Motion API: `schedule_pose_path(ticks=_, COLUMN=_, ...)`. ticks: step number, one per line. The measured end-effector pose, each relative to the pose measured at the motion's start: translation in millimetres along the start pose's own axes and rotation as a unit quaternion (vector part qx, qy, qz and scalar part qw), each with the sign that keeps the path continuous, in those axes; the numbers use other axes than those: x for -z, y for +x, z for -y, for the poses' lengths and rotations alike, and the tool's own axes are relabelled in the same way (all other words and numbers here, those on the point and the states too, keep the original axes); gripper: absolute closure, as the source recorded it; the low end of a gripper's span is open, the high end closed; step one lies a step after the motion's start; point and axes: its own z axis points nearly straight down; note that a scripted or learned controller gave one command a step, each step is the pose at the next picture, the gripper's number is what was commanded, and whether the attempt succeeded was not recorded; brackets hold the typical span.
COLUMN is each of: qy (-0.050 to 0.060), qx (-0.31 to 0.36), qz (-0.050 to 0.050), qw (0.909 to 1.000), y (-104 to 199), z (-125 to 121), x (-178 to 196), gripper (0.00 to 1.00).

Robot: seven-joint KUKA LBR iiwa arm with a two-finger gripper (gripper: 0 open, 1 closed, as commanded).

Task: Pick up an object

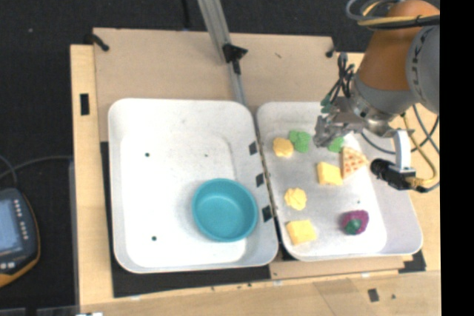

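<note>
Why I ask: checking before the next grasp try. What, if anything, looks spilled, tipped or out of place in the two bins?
Nothing stands out. The blue bowl sits upright in the left bin; the toy food pieces lie scattered but inside the right bin, with the tool above them.

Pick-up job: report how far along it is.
Done: the gripper is down in the right bin, over its upper part, by a green piece. In hand: nothing that can be seen between its fingers. Left: the grasp and the lift. The pizza slice, yellow block and purple toy lie on the bin floor; the blue bowl sits in the left bin.
</note>
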Motion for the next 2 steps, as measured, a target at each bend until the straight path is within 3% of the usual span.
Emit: schedule_pose_path(ticks=2, qy=0.0, qx=0.002, qz=-0.001, qw=1.0, y=95.1, z=27.7, x=-2.3, gripper=1.0)
